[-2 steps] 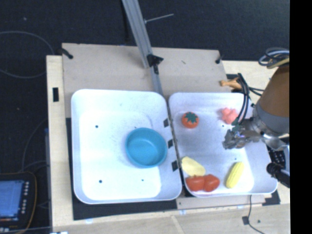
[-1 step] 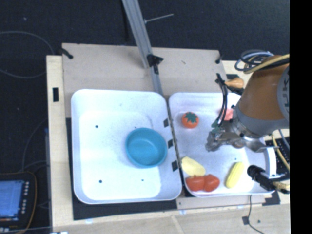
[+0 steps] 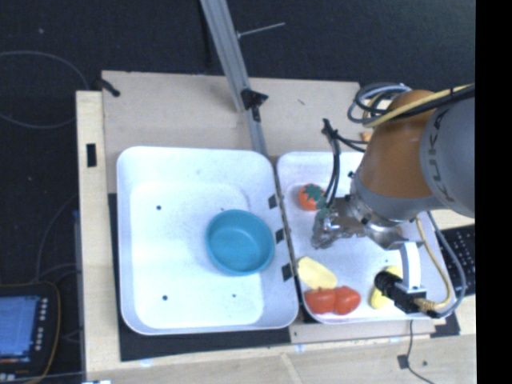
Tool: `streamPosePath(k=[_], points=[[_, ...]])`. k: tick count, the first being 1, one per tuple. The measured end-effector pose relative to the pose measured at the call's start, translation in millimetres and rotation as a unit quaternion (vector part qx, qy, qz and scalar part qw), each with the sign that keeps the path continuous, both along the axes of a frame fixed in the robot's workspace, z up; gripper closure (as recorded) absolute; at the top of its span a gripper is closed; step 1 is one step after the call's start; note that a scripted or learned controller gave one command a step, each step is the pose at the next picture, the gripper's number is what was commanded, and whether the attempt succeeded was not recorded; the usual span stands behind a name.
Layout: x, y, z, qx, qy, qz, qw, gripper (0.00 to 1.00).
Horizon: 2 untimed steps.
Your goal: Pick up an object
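My gripper (image 3: 326, 234) hangs low over the middle of the right bin (image 3: 352, 314), under the orange-banded wrist. Its metal fingers point down and left. A small orange-red item with a green top (image 3: 309, 197) lies just above it near the bin's left wall. Below it rest a yellow piece (image 3: 317, 274) and a red pepper-like object (image 3: 333, 300) by the front rim. Another yellow object (image 3: 379, 298) sits at the front right, partly behind a black cable fitting. A blue bowl (image 3: 240, 242) stands in the left bin (image 3: 152, 174).
A grey metal post (image 3: 232, 58) slants up from between the bins at the back. The arm's body covers the right bin's back right part. Cables loop near the wrist and front right corner. A keyboard edge (image 3: 458, 250) lies at the right.
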<state>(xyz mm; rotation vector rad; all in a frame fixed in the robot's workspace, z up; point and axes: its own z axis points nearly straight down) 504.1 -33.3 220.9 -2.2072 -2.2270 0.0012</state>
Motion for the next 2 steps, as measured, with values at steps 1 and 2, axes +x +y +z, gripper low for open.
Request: streamPosePath(k=[1, 2], points=[[12, 52, 14, -0.0001, -0.003, 0.001, 1.0, 1.0], [13, 96, 17, -0.0006, -0.002, 0.0, 1.0, 1.0]])
